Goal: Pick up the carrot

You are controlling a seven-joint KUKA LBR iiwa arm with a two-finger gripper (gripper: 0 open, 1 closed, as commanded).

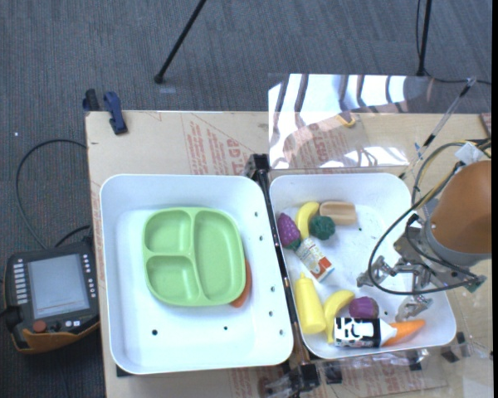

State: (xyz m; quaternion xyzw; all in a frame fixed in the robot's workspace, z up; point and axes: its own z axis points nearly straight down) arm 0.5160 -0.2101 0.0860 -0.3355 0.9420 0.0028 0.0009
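Note:
The carrot [408, 331], small and orange, lies in the near right corner of the right bin [373, 191], its blunt end against a black-and-white bottle [356, 332]. My gripper [398, 289] hangs over the bin's right side, just above and slightly left of the carrot. Its metal fingers [383, 271] stand open with nothing between them. The arm's orange band [469, 210] rises behind it.
The right bin also holds a banana [307, 217], a green broccoli piece [321, 227], a bread roll [339, 212], a purple eggplant [289, 230], a small labelled bottle [314, 258], a yellow bottle [310, 303] and a purple fruit [363, 308]. A green divided plate [192, 255] lies in the left bin [133, 338].

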